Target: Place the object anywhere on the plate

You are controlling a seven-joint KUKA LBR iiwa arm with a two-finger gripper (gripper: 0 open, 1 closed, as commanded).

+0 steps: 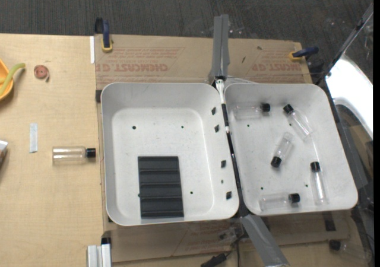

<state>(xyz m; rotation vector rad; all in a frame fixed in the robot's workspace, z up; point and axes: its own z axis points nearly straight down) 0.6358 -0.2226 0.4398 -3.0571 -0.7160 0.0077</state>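
Note:
A black ribbed plate [159,187] lies flat in the left bin [119,141], near its front edge. Several clear small bottles with black caps lie scattered in the right bin [332,141]. One bottle [252,110] is at the back left and another [297,118] lies beside it at the back. A third [282,150] sits near the middle. Two more lie toward the front: one [317,181] along the right wall and one [278,200] by the front wall. All lie on their sides, apart from one another.
Another clear bottle [72,153] lies on the wooden bench left of the bins. Clamps [104,34] hold cardboard behind the bins. A pale, blurred shape [350,85] stands past the right bin's far corner. A grey divider post [220,46] rises between the bins.

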